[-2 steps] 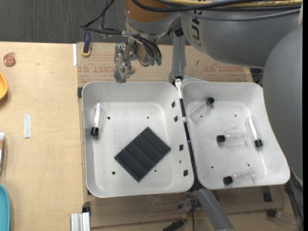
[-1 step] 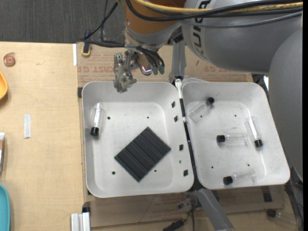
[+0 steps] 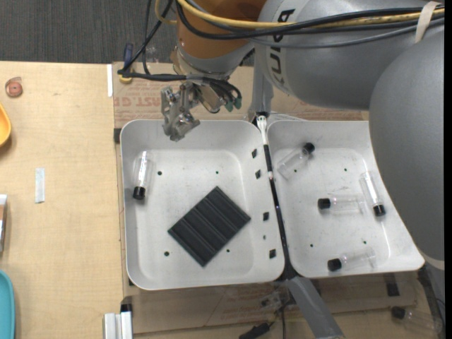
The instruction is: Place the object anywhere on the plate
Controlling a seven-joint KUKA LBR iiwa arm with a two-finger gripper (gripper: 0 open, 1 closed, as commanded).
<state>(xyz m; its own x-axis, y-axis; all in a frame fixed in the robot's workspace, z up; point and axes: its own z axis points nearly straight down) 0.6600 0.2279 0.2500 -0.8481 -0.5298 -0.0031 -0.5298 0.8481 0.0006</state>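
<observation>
A pale wooden tabletop [image 3: 63,189] is seen at the left, bearing a small clear strip [image 3: 39,186]. In the left bin [image 3: 131,260], a clear vial with a black cap [image 3: 140,177] lies near the left wall, beside a dark ribbed plate [image 3: 209,225]; the claw [image 3: 176,126] hangs above the far rim, gripping nothing, its state impossible to tell. Four more capped vials [image 3: 349,203] are scattered in the right bin [image 3: 402,260].

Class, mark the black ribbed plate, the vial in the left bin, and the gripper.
black ribbed plate [image 3: 209,226], camera view, centre of its top face
vial [image 3: 140,177], camera view, mid-tube
gripper [image 3: 177,126], camera view, between fingertips
</observation>
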